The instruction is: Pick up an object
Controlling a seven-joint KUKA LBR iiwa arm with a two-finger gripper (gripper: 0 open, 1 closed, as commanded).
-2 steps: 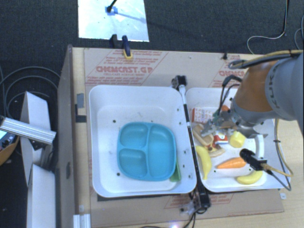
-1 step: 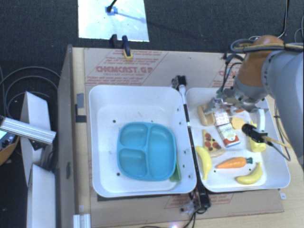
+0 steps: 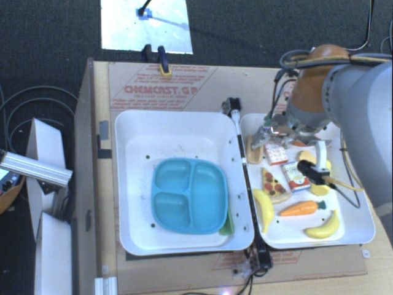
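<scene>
Two shallow white bins sit side by side on a brown-papered surface [image 3: 184, 88]. The left bin [image 3: 123, 183] holds a blue divided plate [image 3: 189, 195] lying flat near its middle, with a small green piece [image 3: 228, 224] showing at the plate's lower right edge, against the wall between the bins.

The right bin [image 3: 362, 223] holds a scatter of toy food. A yellow banana [image 3: 264, 208] lies along the near left side, and a pizza slice [image 3: 272, 183] lies just above it. A brownish piece [image 3: 255, 150] sits by the bin's far left wall. A red and white packet [image 3: 276, 155] lies beside it, and a small carton [image 3: 296, 177] is just right of the pizza slice. An orange carrot [image 3: 299, 209] lies toward the front, with a second banana [image 3: 323, 227] below and to its right.

The tool [image 3: 268, 135] hangs low over the far left corner of the right bin, just above the brownish piece and the packet. Whether it is clenched or released cannot be told, and no object can be seen in its grasp. The grey arm [image 3: 350, 103] fills the upper right, its orange band above the wrist.
</scene>
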